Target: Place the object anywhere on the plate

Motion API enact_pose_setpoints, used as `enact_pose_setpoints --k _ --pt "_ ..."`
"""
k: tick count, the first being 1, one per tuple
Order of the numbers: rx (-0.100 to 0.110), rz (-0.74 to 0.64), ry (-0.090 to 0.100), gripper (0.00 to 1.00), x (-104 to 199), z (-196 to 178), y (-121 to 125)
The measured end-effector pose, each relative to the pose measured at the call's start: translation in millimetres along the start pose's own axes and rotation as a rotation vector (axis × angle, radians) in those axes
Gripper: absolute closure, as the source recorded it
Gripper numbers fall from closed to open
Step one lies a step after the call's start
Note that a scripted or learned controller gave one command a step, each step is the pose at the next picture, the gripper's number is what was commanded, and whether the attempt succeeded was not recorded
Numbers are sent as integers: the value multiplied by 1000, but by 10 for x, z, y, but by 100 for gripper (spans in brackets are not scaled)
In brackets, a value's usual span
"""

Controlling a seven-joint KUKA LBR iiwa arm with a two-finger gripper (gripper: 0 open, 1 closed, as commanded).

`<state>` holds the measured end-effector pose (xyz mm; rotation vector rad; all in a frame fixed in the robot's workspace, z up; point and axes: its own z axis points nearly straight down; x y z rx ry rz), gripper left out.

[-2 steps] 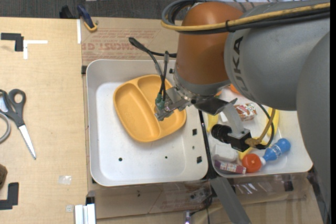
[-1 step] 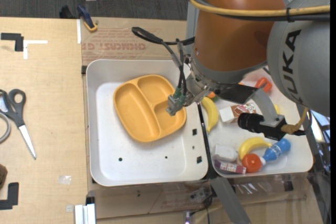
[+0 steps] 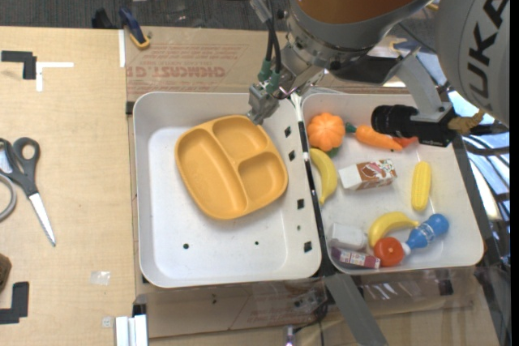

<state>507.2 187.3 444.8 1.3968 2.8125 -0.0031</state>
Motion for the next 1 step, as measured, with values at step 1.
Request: enact_pose_setpoints --k 1 --pt "2 -99 1 100 275 1257 192"
